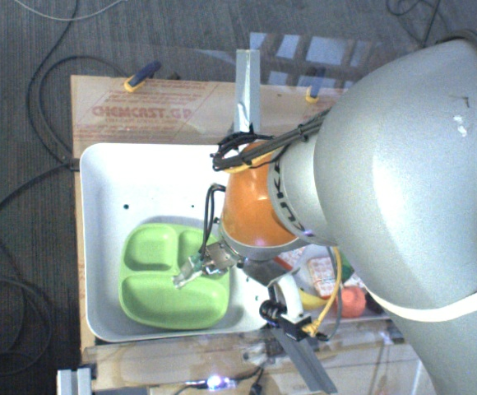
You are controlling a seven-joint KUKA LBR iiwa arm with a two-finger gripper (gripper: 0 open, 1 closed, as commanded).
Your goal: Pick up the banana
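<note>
"CHEMCAST GP" on board, banana rt bin, arm above.

The banana is yellow and mostly hidden: a short curved stretch of it shows in the right-hand bin, under the arm's wrist. It lies flat, to the right of and a little below the gripper, apart from it, untouched.
</note>
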